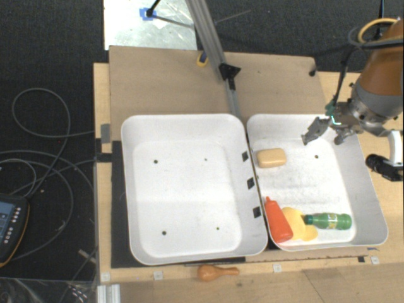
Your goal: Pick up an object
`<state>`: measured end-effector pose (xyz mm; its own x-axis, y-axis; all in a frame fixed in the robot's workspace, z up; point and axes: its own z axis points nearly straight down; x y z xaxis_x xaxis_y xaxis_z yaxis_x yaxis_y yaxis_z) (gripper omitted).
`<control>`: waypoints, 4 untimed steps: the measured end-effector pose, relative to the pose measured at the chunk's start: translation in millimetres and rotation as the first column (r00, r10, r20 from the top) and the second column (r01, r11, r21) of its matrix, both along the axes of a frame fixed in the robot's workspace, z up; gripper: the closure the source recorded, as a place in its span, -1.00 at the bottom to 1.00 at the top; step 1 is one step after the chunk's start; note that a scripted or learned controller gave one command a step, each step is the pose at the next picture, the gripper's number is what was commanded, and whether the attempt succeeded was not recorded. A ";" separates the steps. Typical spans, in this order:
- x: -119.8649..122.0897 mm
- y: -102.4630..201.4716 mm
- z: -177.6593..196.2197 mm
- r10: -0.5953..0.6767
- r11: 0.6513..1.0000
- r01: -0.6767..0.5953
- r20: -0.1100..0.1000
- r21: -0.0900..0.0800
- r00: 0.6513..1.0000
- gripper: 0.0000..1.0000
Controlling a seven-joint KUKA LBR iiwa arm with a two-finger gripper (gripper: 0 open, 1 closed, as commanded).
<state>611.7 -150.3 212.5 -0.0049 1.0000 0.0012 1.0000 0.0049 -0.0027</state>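
Pincer (327, 133) open, empty, above right bin's (363, 169) far edge. Tan block (271, 158) well left; blind descent risks grabbing nothing.

You are looking down on a tan bench (170, 81) carrying two shallow white bins side by side, the left bin (183, 188) touching the right bin (363, 188); a small brown gourd-shaped object (218, 271) lies by the front edge.
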 end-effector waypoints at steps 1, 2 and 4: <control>0.8 0.0 2.1 0.001 1.000 -0.001 0.004 -0.001 1.000 -1.00; 10.7 -0.3 -47.5 0.002 1.000 -0.002 0.000 -0.001 1.000 -1.00; 8.0 1.3 -123.1 -0.002 1.000 0.002 0.001 -0.001 1.000 -1.00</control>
